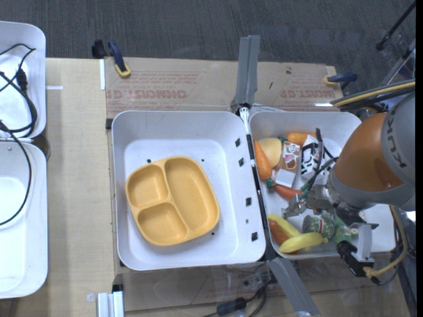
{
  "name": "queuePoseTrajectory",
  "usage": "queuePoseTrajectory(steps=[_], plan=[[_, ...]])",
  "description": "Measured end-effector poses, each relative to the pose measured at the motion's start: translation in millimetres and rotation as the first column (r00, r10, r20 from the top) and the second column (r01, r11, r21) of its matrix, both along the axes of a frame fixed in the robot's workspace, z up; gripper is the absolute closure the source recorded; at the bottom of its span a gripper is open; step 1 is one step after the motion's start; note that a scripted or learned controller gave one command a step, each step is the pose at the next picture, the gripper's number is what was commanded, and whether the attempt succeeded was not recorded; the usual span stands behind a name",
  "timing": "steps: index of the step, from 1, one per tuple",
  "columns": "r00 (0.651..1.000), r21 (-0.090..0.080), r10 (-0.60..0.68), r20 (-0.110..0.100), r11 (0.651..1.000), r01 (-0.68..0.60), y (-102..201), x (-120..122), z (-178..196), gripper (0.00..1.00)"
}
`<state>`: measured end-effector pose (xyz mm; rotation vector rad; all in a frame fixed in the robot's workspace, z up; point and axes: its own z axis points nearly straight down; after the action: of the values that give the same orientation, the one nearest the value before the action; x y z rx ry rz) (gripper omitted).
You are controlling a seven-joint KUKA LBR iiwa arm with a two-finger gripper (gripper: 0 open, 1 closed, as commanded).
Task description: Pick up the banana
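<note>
The banana (302,242) is yellow and lies along the front wall of the right bin (344,117), next to a green bottle-like item (324,226). My gripper (305,205) hangs low over the middle of that bin, just behind and above the banana. The arm's orange band (367,157) hides the bin's right half. Nothing is visibly held.
The left bin (125,137) holds a yellow divided plate (173,200). In the right bin lie an orange carrot (262,160), a pale yellow fruit (269,146), a red-and-white packet (289,156) and a red-yellow piece (280,226). Cables (380,269) trail at the bin's front right.
</note>
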<state>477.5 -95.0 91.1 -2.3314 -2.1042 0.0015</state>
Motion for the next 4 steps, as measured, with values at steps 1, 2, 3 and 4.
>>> queuePoseTrajectory(steps=[1,2,3,4], plan=[[1.000,0.000,0.000,0.000,1.000,0.000,0.0,0.0,0.0,0.00],[1.000,0.000,0.000,0.000,1.000,0.000,0.0,0.0,0.0,0.00],[1.000,0.000,0.000,0.000,1.000,0.000,0.0,0.0,0.0,0.00],[1.000,-0.002,0.014,-0.001,1.000,-0.014,9.9,0.4,99.7,0.00]])
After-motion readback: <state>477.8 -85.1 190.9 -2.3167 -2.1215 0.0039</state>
